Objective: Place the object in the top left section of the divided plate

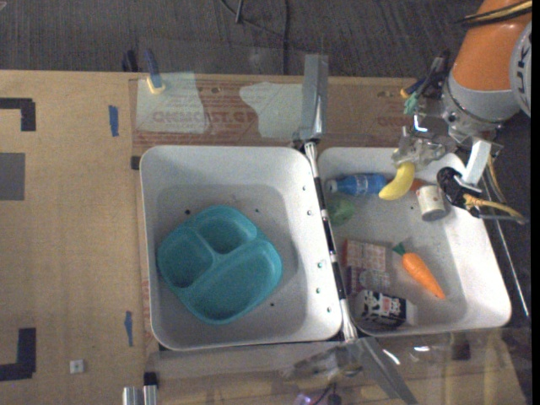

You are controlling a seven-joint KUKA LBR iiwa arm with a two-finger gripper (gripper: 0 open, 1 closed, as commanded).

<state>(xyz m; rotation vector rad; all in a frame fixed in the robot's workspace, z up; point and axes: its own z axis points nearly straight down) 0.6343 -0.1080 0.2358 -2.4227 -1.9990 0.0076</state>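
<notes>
Hanging just under the hand (415, 154) is a banana (396, 182), yellow and curved, over the right bin (485, 251). Its upper tip runs right up into the hand, and it looks clamped there between the fingers, though the view is too coarse at that spot to be sure of the pinch. It reads as a toy: light, stiff, smooth-skinned, likely slick. Held by one end like this, it could swing or slip as the arm travels; a grip nearer the middle of the curve would sit steadier. Right beside the hand, a blue bottle (359, 184) lies touching the banana's lower end. Below the hand, well apart, a carrot (420, 274). Far off to the hand's left, in the other bin (169, 171), waits the teal plate (219, 264), its small upper-left section (187, 253) the target.
</notes>
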